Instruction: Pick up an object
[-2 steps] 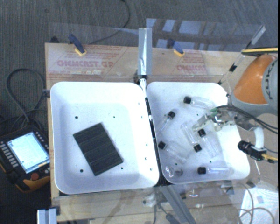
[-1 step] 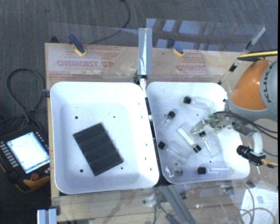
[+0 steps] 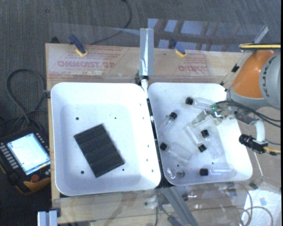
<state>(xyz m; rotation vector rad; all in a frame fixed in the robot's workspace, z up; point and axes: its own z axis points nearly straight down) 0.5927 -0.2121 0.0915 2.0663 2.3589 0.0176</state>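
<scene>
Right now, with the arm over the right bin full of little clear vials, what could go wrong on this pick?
The small clear vials with black caps lie crowded in the right white bin, so the gripper may catch two or nudge neighbours away. Their round, smooth bodies could roll or slip out of a pinch. Several rest near the bin wall, where the fingers might strike the rim.

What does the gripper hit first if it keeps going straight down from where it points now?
Likely the clear vial lying just under the gripper in the right bin, or the bin floor beside it. Depth is unclear from this view.
</scene>
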